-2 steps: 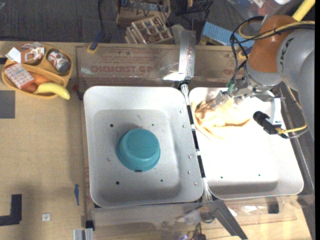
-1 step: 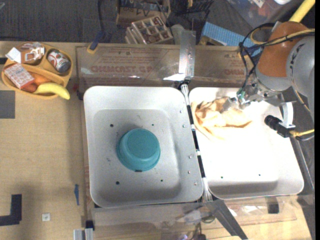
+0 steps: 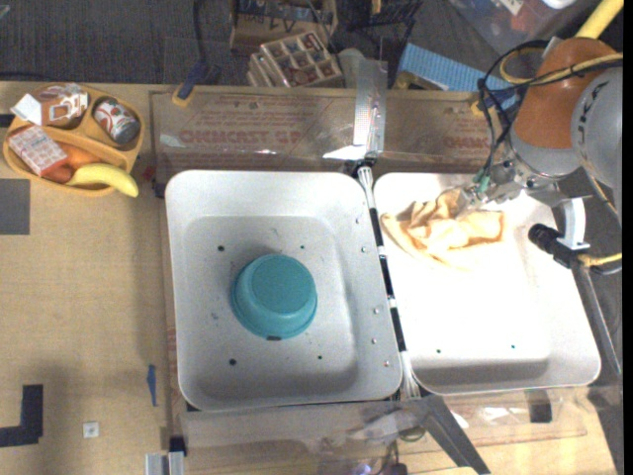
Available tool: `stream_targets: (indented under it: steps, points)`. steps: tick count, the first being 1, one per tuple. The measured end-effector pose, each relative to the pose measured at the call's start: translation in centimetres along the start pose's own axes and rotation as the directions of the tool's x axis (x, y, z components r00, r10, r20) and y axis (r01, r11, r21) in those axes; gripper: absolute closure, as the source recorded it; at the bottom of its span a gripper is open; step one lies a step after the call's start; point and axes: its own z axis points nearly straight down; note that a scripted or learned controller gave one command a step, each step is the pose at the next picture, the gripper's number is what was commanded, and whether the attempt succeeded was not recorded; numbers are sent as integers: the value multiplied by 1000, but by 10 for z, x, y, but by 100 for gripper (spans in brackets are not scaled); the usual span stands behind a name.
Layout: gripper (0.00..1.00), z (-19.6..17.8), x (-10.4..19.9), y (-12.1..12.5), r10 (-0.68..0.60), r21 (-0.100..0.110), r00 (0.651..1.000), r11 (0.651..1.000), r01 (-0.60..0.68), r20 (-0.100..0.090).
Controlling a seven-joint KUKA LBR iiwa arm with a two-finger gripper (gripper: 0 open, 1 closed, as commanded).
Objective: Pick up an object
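A crumpled yellow-orange cloth (image 3: pixel 445 231) lies at the back of the right bin (image 3: pixel 495 334). My gripper (image 3: pixel 482 190) comes in from the right and sits low over the cloth's upper right corner, touching or nearly touching the fabric; one peak of the cloth rises toward it. A teal bowl (image 3: pixel 276 295) rests upside down in the middle of the left bin (image 3: pixel 198 216), far from the gripper.
The arm's grey body with its orange band (image 3: pixel 554 107) hangs over the right bin's back right corner. A black fitting with a cable (image 3: pixel 554 243) sits at that bin's right wall. A yellow tray of toy food (image 3: pixel 69 142) stands on the bench at far left.
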Motion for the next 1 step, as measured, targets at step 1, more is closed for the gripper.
stream_targets:
  steps: [1]
  points:
    - [100,-96,50,13,-210,5,978,978,210,1]
